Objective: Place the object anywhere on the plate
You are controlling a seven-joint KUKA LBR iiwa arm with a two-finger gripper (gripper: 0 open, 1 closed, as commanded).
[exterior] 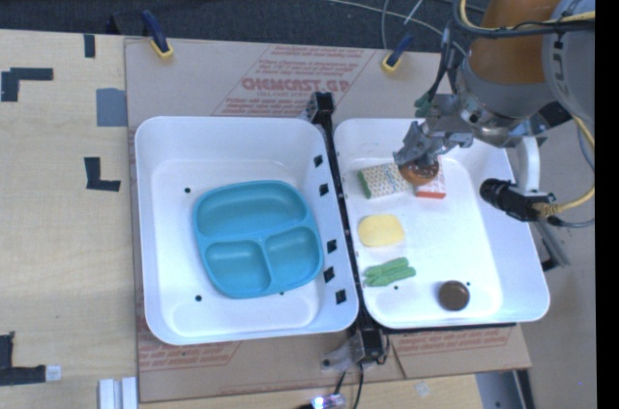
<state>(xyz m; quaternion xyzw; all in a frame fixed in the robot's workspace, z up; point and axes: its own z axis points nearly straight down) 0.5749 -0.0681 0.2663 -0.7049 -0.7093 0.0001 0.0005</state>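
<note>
Cardboard covers the worktop [290, 83] under my two white bins, clamped at its far edge. Nearest me in the right bin [503, 286] sits a brown round piece [454, 296] by the near edge, then a green bean-like toy [388, 273], a yellow lump [380, 229], and further back a speckled green-edged block [380, 181]. Beside that block, toward the far half of the bin, the claw [422, 163] is down over a small orange-brown object [422, 173] with a red sliver [431, 193] just beside it. I cannot tell how wide the claw stands or whether it has anything pinched; its body hides the contact. The blue divided plate [256, 238] waits in the middle of the left bin [160, 204], well apart. I judge this the grasp step. To do it well I'd want the claw centred on the orange-brown object alone, clear of the block, then a straight lift high enough to pass the divider between the bins before crossing.
</note>
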